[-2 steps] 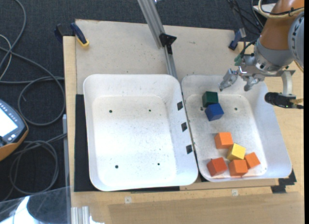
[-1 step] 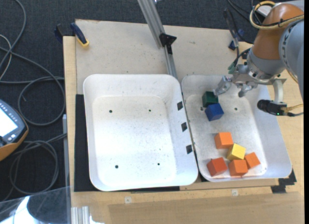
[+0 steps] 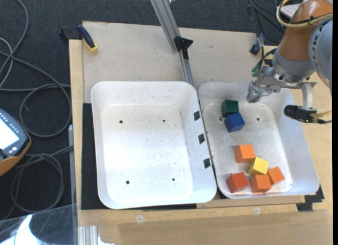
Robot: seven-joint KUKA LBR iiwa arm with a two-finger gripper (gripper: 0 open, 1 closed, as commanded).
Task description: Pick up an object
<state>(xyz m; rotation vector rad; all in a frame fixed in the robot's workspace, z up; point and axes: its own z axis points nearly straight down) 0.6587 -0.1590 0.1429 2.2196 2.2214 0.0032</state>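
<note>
1. Camera view: two shallow white bins side by side on the bench, arm reaching in from the right.
2. Pincer sits over the far part of the right bin, near its back rim. Can't tell if it's open or closed at this resolution; nothing visibly held.
3. Green cube is in the right bin, just left of and nearer than the pincer, apart from it.
4. Blue cube is touching or just beside the green cube, on its near side.
5. Cluster at the near end of the right bin: one orange cube, a yellow cube just beside it, and three more orange cubes around the yellow one, packed close near the front rim.
6. Cluster is well apart from the pincer; the green/blue pair lies between them.
7. Left bin: only small dark specks on the floor.
8. Metal rail runs diagonally from the top edge down to the gap between the bins.
9. Blue-and-yellow clamp at the far-left corner of the bench; black cables on the dark floor to the left.
</note>
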